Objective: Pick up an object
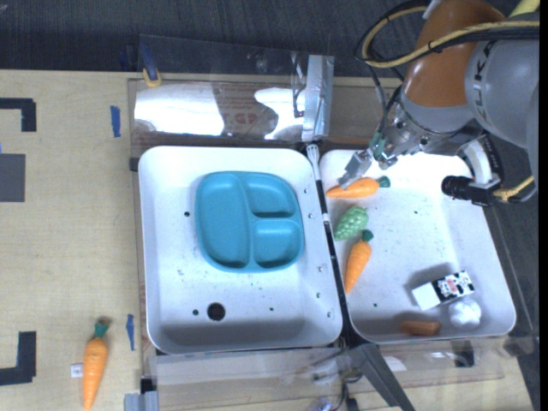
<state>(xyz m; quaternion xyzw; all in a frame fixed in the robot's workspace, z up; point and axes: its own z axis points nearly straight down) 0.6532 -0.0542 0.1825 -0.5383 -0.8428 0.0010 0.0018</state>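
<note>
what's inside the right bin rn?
Right bin holds two toy carrots, a green toy, a small black-and-white box, a white lump and a brown piece. The gripper covers part of the upper carrot.

Two white bins (325, 319) are borne side by side on the counter (60, 255) — a toy carrot (94, 362) is laid at its near-left corner.

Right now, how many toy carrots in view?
3. One carrot at the right bin's top left, beside the hand; one lower along that bin's left wall; one on the bench, bottom left. Others could be hidden.
</note>
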